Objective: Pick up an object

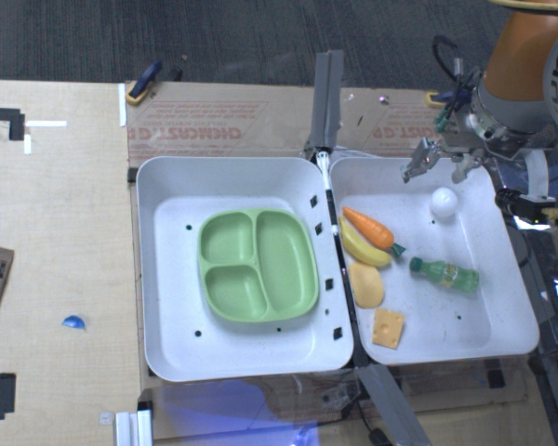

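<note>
Your gripper (440,161) hangs at the upper right, fingers spread wide and holding nothing; a white ball (444,203) sits just below. Carrot (368,228), banana (364,247) and green bottle (445,274) lie in the right bin (502,328).

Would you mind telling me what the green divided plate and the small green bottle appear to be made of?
The green divided plate looks like moulded plastic with a matte, even pale-green finish and soft rounded ridges between its three compartments. The small green bottle seems to be translucent plastic, glossy, with light showing through; a toy, probably, though that stays uncertain.
</note>
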### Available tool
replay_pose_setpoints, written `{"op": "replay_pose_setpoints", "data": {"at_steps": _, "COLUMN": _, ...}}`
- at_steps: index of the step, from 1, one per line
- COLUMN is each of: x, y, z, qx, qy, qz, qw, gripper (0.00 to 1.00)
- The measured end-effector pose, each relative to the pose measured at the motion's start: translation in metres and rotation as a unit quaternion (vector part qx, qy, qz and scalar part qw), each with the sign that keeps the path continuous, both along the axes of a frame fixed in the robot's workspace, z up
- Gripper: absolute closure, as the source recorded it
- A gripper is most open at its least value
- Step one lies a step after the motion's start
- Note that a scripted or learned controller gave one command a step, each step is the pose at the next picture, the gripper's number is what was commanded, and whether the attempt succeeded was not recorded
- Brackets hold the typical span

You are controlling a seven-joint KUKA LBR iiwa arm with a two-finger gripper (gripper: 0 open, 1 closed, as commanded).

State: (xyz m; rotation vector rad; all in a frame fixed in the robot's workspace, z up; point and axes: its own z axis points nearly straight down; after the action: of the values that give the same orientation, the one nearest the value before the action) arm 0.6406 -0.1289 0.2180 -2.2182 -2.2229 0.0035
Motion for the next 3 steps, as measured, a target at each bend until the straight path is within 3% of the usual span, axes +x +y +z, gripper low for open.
{"op": "replay_pose_setpoints", "data": {"at_steps": 1, "x": -0.084, "y": 0.013, "z": -0.061, "qx": 0.0004, "qy": 0.0, "qz": 0.017, "qw": 0.9999, "gripper": 0.0}}
{"op": "replay_pose_setpoints", "data": {"at_steps": 2, "x": -0.092, "y": 0.029, "z": -0.127, "qx": 0.0002, "qy": -0.001, "qz": 0.034, "qw": 0.9994, "gripper": 0.0}}
{"op": "replay_pose_setpoints", "data": {"at_steps": 3, "x": -0.019, "y": 0.026, "z": -0.126, "qx": 0.0003, "qy": -0.001, "qz": 0.087, "qw": 0.9962, "gripper": 0.0}}
